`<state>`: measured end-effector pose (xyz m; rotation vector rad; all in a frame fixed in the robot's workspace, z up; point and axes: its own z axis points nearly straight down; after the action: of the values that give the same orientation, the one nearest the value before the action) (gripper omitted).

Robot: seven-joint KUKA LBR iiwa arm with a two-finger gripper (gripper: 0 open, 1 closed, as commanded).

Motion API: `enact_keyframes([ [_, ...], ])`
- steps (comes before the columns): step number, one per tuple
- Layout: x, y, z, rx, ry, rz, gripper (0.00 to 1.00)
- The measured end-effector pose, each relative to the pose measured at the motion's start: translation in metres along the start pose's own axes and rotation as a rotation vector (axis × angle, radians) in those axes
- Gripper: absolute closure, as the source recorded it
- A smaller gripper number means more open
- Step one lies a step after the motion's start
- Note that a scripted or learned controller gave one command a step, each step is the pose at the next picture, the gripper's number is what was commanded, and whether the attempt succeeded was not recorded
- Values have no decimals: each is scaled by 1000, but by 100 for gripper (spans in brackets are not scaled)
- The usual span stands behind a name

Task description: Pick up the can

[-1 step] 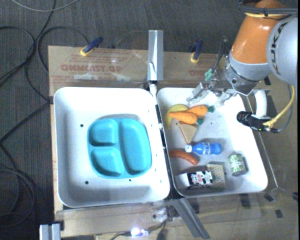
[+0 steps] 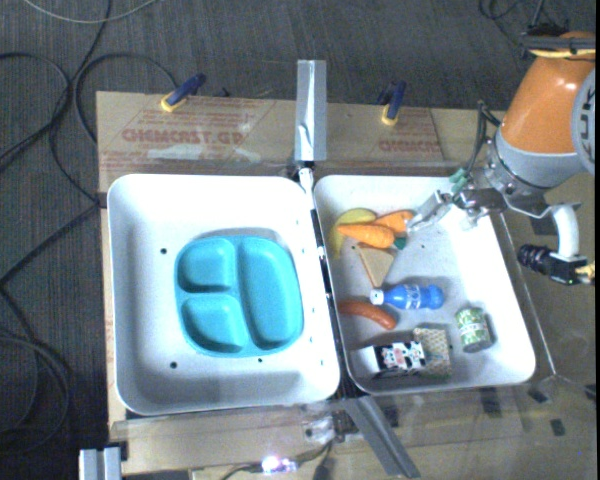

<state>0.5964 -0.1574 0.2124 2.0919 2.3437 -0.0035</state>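
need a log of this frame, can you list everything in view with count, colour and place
white bins: 2, side by side on the bench
divided tray: 1, blue, in the left bin
carrots: 2, orange, top of the right bin
yellow piece: 1, behind the carrots
wedge: 1, tan, below the carrots
bottle: 1, blue, lying mid bin
sausage: 1, red-orange, left of the bottle
can: 1, green, lower right of the bin
carton: 1, black and white, front edge
clamps: 2, blue and yellow, back of the bench
gripper: 1, over the carrots
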Motion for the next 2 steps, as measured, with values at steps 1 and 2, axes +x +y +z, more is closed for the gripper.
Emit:
enact_keyframes([
  [1, -66, -4, 39, 1, 1, 47, 0],
  [2, -10, -10, 14, -1, 4, 18, 0],
])
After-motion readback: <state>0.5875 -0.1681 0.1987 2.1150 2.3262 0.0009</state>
